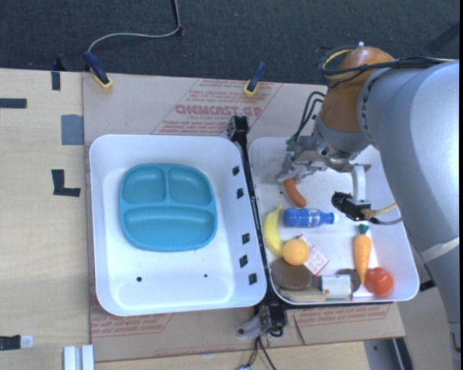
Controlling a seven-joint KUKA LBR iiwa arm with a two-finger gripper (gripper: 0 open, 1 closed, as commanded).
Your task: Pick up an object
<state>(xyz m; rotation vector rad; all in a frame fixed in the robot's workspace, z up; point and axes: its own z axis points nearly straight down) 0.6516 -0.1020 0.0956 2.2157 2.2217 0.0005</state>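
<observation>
Pincer (293,174) low in the right bin (393,241), at the upper end of the small orange sausage (294,193); whether it is apart or together I cannot tell. Sausage lies tilted, just above the blue bottle (307,219). Advice: straddle its short width, descend fully, close before lifting, avoid nudging the bottle.

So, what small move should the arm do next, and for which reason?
Probably a short descent. The gripper hangs in the right bin, just above the upper end of the orange sausage, which lies free of the blue bottle, so it seems the nearest target.
</observation>
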